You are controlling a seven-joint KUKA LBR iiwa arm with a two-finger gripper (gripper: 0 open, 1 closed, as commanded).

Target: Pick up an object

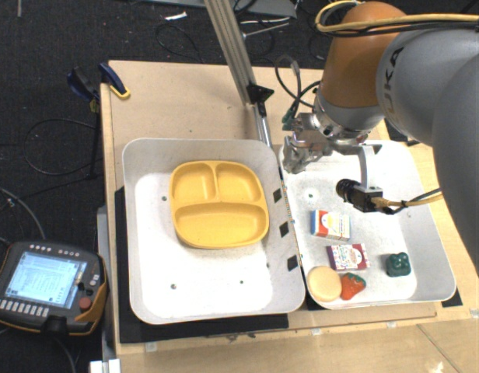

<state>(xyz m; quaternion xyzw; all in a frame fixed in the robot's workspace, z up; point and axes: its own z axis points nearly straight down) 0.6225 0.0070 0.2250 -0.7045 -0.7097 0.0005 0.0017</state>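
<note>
Yellow divided plate [219, 204] in left bin [146, 286], jaws [295, 158] over right bin [430, 208], state unclear, 5 small items nearby.

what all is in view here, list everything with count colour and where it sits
white bins: 2, white, side by side on the bench
divided plate: 1, yellow, three compartments, in the left bin
small carton: 1, white with red and orange print, middle of the right bin
small box: 1, purple and white, right bin, just below the carton
round piece: 1, pale cream, near edge of the right bin
red piece: 1, red, touching the round piece on its right
green piece: 1, dark green, right bin, toward its right side
teach pendant: 1, grey with lit screen, floor left of the bench
clamp: 1, blue and yellow, bench's far left corner
arm: 1, grey with orange band, over the right bin
gripper: 1, metal, at the right bin's far left corner
</note>
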